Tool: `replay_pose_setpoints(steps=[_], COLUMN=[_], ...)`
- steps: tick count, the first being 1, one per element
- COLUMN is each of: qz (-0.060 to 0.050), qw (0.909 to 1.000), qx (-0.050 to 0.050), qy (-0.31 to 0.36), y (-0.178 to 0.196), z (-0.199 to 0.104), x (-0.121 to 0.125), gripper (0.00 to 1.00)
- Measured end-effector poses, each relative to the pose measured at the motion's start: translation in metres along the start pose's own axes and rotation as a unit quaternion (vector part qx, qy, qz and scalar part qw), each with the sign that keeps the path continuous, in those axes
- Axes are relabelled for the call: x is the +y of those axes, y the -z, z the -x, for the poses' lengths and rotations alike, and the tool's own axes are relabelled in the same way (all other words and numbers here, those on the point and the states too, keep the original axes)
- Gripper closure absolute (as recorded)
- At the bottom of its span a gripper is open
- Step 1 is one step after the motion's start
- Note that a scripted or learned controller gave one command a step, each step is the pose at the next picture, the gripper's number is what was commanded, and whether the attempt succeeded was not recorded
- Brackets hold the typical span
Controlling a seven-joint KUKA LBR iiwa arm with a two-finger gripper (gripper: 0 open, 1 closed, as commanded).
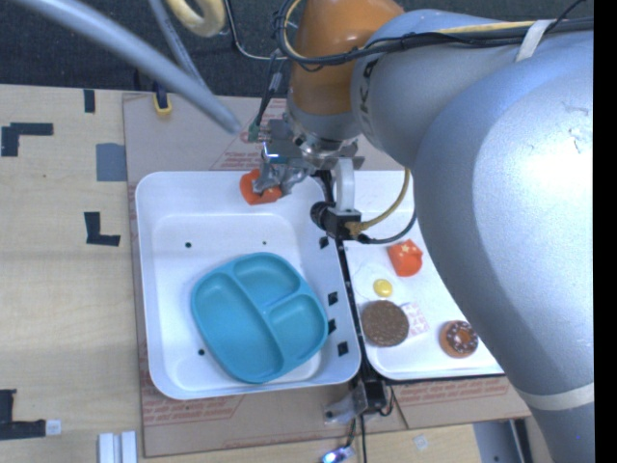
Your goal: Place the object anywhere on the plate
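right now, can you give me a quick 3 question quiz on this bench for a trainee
1. True or false: the blue plate lies in the left bin.
2. Which item sits nearest the gripper? A) the orange object B) the brown cookie C) the small yellow piece
3. Fill in: the sprinkled donut rests in the ____ bin.

Key
1. True; the plate has three compartments, with nothing on it.
2. A; it lies at the left bin's far edge, right under the gripper.
3. Right; the right bin also holds the cookie, the yellow piece and a red-orange item.
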State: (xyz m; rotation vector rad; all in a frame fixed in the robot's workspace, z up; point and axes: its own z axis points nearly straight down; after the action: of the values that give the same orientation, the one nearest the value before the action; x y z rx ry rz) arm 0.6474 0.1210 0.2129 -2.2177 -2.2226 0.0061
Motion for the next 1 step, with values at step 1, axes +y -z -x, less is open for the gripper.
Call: replay_pose_setpoints(steps=[1], qz=[0.002], qw=[1.0], qx=[0.001], qy=[0.0], y=[0.0189], z=[0.0045], x=[-0.0046], gripper=[1.0])
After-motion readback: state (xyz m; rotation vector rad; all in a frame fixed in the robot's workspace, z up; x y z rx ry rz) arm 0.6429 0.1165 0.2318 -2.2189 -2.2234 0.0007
